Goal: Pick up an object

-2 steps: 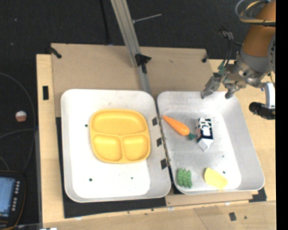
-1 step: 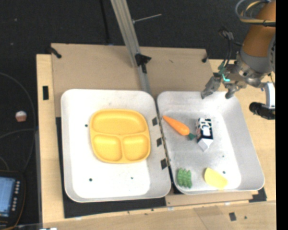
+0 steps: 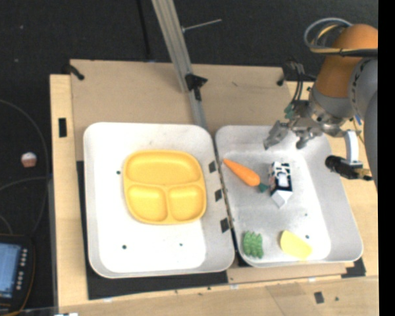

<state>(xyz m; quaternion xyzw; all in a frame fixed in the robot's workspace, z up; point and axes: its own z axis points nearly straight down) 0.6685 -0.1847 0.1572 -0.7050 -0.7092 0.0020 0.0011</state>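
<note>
In the right bin (image 3: 329,222) lie an orange carrot (image 3: 241,172), a small black-and-white carton (image 3: 281,183), a green broccoli piece (image 3: 253,243) and a yellow lemon-like piece (image 3: 295,244). My gripper (image 3: 291,135) hangs over the bin's far edge, above and behind the carton, with its fingers spread apart and nothing between them. It touches none of the objects.
A yellow three-part plate (image 3: 163,185) lies in the left bin (image 3: 105,242). A slanted metal pole (image 3: 178,51) rises behind the bins, ending at a clamp between them. The arm's orange band (image 3: 345,51) sits at the upper right.
</note>
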